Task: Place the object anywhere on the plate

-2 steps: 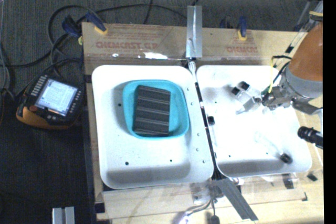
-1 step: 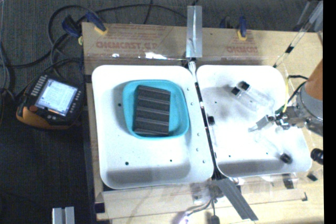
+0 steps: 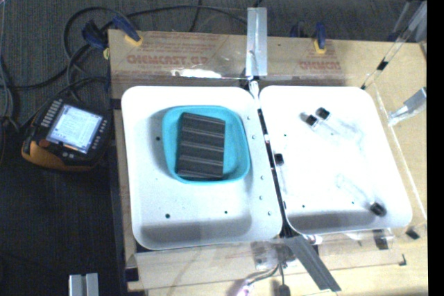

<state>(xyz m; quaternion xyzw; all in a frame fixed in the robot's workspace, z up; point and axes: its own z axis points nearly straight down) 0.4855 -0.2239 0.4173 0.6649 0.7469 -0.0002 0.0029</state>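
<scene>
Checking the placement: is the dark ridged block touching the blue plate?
Touching. The camera view shows the dark ridged block lying flat inside the blue plate, within its rim.

- The dark ribbed object (image 3: 201,145) covers the middle of the blue plate (image 3: 239,149), so the plate's centre is hidden.
- Two small dark-capped pieces (image 3: 316,116) in the right bin (image 3: 388,149) are too small to identify.
- A clear item (image 3: 357,190) there, ending in a dark tip near the front corner, blurs into the white floor.
- The handheld screen (image 3: 69,128) left of the bench glows unreadably.
- Printed lettering (image 3: 170,60) on the back board is too blurred to read.
</scene>
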